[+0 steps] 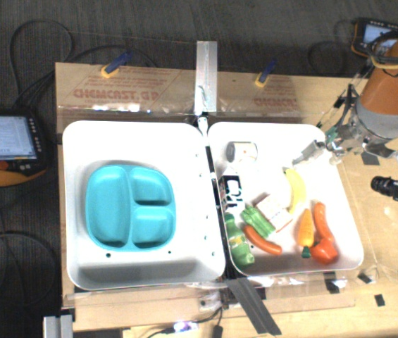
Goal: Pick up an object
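Observation:
The right bin (329,171) holds several toy foods: a yellow banana (295,189), an orange carrot (305,228), a red-orange pepper (321,232), a red chilli (263,242), a green vegetable (257,221), a pale block (275,205), a small white cylinder (241,151) and a black-and-white carton (231,191). My gripper (310,153) hangs over the bin's upper right corner, above and to the right of the banana, with nothing visibly in it. The arm's orange band (384,90) is at the right edge.
The left bin (79,143) holds a turquoise divided plate (131,205). A metal post (206,76) stands behind the joint between the bins. A teach pendant (7,146) lies on the floor at far left. Cables run along the back.

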Controlling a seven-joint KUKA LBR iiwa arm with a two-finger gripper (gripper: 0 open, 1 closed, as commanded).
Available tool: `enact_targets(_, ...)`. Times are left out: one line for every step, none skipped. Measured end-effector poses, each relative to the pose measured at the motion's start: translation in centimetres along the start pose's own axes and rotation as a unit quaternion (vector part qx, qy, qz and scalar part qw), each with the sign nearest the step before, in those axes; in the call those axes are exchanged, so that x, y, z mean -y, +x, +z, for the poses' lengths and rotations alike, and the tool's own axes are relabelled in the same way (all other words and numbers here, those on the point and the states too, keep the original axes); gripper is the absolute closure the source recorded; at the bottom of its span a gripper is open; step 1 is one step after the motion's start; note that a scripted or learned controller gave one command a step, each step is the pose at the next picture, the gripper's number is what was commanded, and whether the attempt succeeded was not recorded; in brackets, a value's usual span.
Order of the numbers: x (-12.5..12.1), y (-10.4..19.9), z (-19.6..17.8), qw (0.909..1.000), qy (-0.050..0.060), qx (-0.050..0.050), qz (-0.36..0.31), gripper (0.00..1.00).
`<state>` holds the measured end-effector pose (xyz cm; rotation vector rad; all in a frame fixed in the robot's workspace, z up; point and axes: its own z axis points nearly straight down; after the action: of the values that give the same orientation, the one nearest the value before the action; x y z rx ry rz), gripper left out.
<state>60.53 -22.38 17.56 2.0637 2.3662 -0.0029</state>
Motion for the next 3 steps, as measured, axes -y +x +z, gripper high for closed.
enact_targets(2.6,2.4,8.2,0.9997,0.000,-0.002,0.026,0.00)
enact_targets(2.6,2.5,7.4,0.9997,0.000,-0.002,0.026,1.00)
enact_targets(2.0,1.8,0.2,0.9997,0.000,-0.002,-0.026,1.00)
